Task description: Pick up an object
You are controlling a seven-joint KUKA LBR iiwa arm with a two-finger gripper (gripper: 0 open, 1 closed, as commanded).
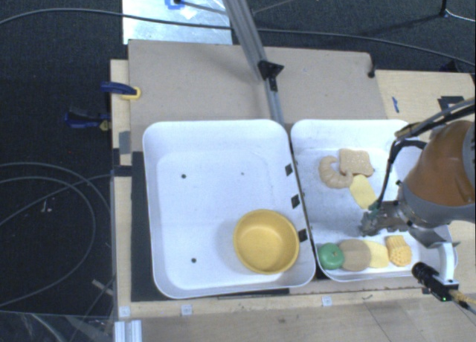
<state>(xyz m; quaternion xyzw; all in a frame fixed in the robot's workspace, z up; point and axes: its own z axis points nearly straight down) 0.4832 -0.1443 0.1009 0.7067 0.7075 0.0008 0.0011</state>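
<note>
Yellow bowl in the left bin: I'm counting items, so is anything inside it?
The yellow bowl sits upright in the left bin, and its visible interior shows only plain yellow surface. Its near wall hides a sliver of the inside.

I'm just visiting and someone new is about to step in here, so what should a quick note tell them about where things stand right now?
Gripper: low in the right bin, just above the front row of items; whether its fingers are open or shut cannot be told, and nothing is seen between them.
Right bin: two tan pieces and a pale yellow piece near the middle; along the front, a green piece, a brown round piece, a yellow piece and a waffle-like piece.
Left bin: a yellow bowl at its front right.
Done: no pick seen.
Left: grasp one item and lift it.
</note>
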